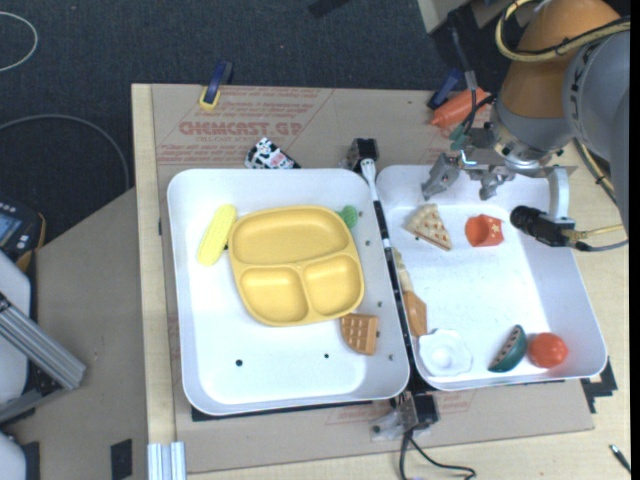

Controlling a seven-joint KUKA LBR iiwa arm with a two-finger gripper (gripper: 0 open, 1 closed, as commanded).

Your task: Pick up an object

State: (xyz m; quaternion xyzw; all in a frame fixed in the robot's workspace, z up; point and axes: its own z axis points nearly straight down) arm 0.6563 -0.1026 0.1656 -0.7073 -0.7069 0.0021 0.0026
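Hovering at the upper right of the frame, the tool [466, 176] is spreading its fingers wide, holding nothing. The pizza slice [430, 228] is lying just below it in the right bin [570, 288]; descending and closing is judged next.

A green piece [348, 215] hides mostly behind the yellow tray [294, 263]. From that tray, the far-right arm [590, 58] runs off frame.

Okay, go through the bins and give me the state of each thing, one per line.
gripper: open, holding nothing, above the right bin's far edge
yellow divided plate: upright in the left bin
corn cob: lying beside the plate
waffle piece: lying flat
sandwich wedge: lying flat in the right bin
watermelon slice: resting against the tomato
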